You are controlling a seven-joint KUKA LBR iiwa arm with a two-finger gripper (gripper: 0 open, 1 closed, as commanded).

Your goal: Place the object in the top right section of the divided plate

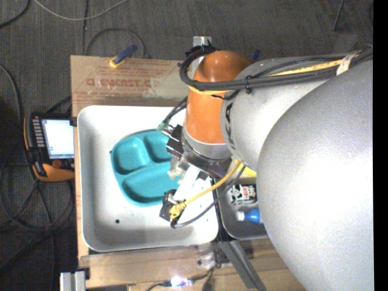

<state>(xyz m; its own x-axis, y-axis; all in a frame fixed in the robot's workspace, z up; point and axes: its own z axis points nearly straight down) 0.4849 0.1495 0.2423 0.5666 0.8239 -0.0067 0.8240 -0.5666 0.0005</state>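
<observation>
A teal divided plate (138, 165) lies in the left white bin (92, 180), with its compartments facing up and nothing in the parts I can see. My gripper (176, 167) hangs over the plate's right edge, under the orange band of the wrist (209, 102). The wrist and arm hide the right part of the plate. I see no object between the gripper and the plate.
The right bin (225, 223) is mostly covered by the arm; a blue item (250, 216), a white and red item (242, 193) and a yellow scrap (250, 173) peek out. A brown board (121, 82) with a blue-yellow clamp (122, 54) lies behind the left bin. A handheld screen (53, 139) sits at left.
</observation>
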